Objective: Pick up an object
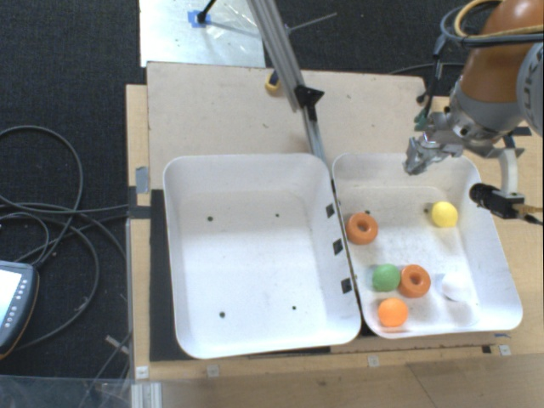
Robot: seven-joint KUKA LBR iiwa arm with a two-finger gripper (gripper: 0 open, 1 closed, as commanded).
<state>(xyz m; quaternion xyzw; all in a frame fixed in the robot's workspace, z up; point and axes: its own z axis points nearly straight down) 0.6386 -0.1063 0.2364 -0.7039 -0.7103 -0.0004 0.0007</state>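
Note:
The right bin [489, 245] holds a yellow ball [444, 214], an orange ring [362, 228] near its left wall, a green ball [386, 277], a second orange ring [415, 280], an orange ball [392, 312] and a white object [456, 288] that blends into the floor. My gripper [416, 163] hangs over the bin's far rim, up and left of the yellow ball, well apart from every object. Nothing shows between its fingers.
The left bin [183, 181] stands beside the right one, sharing a middle wall. A slanted metal pole [280, 41] crosses the bench behind the bins. Cables and a pendant lie on the dark floor at the left.

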